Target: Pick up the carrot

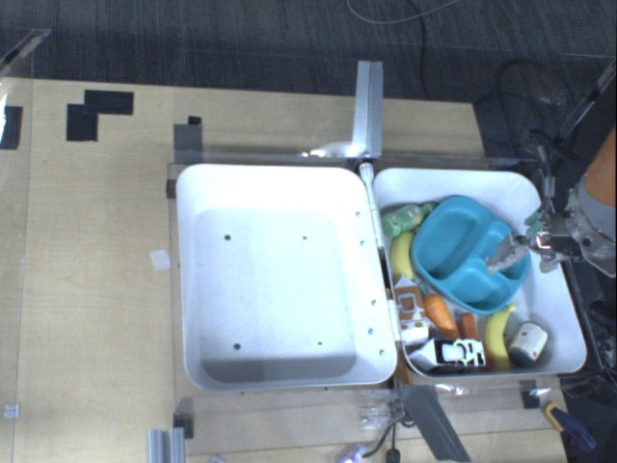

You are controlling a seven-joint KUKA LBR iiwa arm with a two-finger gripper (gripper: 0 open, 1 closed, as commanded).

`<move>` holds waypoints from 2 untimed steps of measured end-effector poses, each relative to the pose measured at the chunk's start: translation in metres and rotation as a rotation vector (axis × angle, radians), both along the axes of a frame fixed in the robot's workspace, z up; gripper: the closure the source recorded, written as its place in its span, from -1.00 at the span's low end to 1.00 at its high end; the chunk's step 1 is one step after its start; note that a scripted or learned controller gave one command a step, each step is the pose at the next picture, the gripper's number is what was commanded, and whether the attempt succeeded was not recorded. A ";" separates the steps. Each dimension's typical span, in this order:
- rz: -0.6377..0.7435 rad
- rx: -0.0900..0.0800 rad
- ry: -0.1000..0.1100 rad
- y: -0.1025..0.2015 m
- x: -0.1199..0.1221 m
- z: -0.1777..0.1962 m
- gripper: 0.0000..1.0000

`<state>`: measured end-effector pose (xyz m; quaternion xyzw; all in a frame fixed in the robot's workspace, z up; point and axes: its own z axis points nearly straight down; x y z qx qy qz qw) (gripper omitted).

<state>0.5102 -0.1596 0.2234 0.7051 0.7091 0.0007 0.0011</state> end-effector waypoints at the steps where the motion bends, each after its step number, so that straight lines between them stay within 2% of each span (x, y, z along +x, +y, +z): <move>1: -0.238 0.001 0.000 0.015 -0.012 -0.041 -1.00; 2: -0.427 0.000 -0.021 0.011 -0.017 -0.131 -1.00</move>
